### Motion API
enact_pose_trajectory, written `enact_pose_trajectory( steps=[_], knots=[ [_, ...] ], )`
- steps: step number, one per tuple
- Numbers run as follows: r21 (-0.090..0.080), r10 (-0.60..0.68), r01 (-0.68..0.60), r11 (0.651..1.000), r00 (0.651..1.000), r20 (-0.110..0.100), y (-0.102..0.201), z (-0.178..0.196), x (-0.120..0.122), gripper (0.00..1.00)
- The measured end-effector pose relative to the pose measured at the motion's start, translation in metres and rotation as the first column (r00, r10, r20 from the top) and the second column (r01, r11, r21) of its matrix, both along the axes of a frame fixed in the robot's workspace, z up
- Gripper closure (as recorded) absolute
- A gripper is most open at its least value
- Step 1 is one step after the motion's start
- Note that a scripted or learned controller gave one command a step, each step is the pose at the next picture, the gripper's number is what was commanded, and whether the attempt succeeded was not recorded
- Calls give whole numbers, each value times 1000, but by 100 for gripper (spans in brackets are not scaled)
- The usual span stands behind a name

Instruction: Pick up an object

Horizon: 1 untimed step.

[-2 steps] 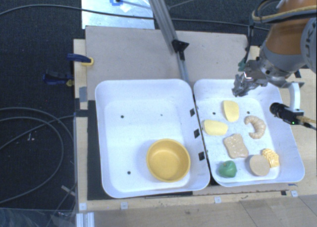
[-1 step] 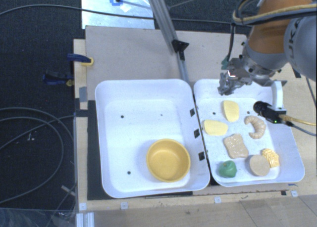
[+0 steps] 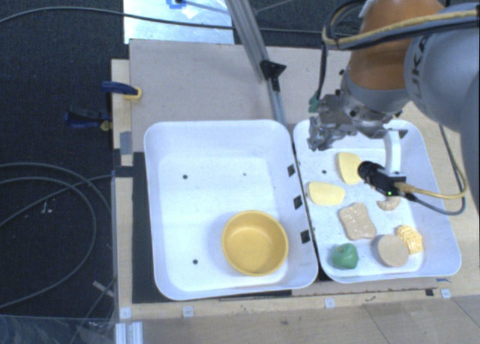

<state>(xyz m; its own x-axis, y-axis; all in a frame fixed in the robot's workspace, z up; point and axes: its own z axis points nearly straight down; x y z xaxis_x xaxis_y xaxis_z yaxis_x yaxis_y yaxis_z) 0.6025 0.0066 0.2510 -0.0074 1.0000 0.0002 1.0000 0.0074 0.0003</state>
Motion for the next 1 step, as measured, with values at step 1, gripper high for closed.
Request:
enact_pose_trajectory(
  steps=[1],
  knots=[
    [0,1,-1,1000,1000,2,55,0,8,100]
  ],
)
